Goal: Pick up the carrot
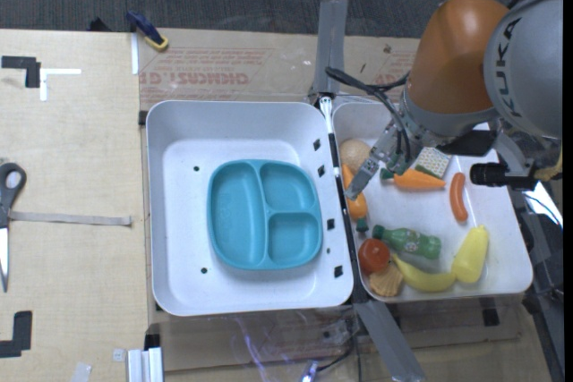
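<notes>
Your target, the carrot (419, 181), lies in the right bin (498, 282), in its upper middle part, with its long axis running nearly left to right across the view; the thick end with a touch of green points left and the taper points right. The gripper (363, 177) hangs just to the left of it, low over the bin's left side, close to the wall that meets the left bin (170, 192). So the carrot sits to the gripper's right, very near, and a short shift that way is what I judge the next move needs. The fingers (356, 183) slant down and to the left; you cannot tell from this angle how far apart they stand, and nothing is visible between them.

Watch the crowding. A pale round item (355, 153) sits just above the gripper, an orange piece (357, 207) just below it, and a pale checkered block (433, 162) touches or nearly touches the carrot's upper side. A red sausage-like piece (459, 197) stands to the carrot's right.

Lower in the same bin you have a green bottle (407, 241), a tomato (374, 256), a banana (427, 276), a yellow piece (471, 251) and a waffle-patterned cookie (387, 283). The left bin holds a blue divided plate (266, 214).
</notes>
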`<action>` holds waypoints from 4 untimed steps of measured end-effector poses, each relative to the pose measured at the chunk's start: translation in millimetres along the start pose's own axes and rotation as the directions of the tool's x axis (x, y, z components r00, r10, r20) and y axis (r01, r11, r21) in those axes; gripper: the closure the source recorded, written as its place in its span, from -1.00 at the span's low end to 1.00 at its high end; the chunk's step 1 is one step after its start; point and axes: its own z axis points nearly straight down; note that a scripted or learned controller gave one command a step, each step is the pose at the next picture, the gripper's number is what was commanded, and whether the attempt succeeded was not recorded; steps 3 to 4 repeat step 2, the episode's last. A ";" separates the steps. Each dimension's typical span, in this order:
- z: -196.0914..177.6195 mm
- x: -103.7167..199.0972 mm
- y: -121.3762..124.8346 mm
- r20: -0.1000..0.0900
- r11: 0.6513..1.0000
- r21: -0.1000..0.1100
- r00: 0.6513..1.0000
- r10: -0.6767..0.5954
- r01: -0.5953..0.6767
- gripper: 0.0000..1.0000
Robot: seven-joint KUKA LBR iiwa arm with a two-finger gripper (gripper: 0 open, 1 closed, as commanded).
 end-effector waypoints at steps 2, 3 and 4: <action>0.0 0.0 0.0 0.000 1.000 0.000 1.000 0.000 0.000 -1.00; 0.0 0.0 0.0 0.000 1.000 0.000 1.000 0.000 0.000 -1.00; 0.0 0.0 0.0 0.000 1.000 0.000 1.000 0.000 0.000 -1.00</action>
